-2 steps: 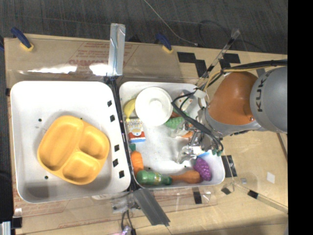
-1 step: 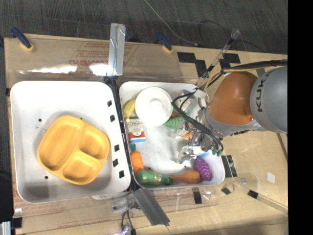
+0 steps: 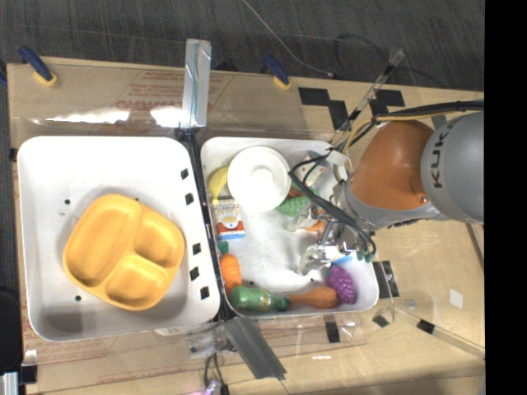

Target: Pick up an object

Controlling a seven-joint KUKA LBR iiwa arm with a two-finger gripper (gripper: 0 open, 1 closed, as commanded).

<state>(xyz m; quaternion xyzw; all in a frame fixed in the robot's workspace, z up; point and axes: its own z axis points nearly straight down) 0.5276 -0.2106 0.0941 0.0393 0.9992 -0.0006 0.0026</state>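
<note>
My gripper (image 3: 319, 253) reaches down into the right bin (image 3: 272, 262), just left of the purple grapes (image 3: 342, 283). Its fingers are mostly hidden by the wrist and cables. Around it lie a white bowl (image 3: 258, 177), a yellow banana (image 3: 216, 183), a small carton (image 3: 230, 220), a green leafy toy (image 3: 294, 207), an orange carrot (image 3: 230, 270), a green vegetable (image 3: 254, 299) and an orange-brown piece (image 3: 316, 298). I see nothing clearly between the fingers.
The left bin (image 3: 49, 188) holds a yellow divided plate (image 3: 123, 249). The arm's orange band (image 3: 394, 171) hangs over the right bin's right wall. Cables run across the bin's upper right corner. Cardboard bench surrounds both bins.
</note>
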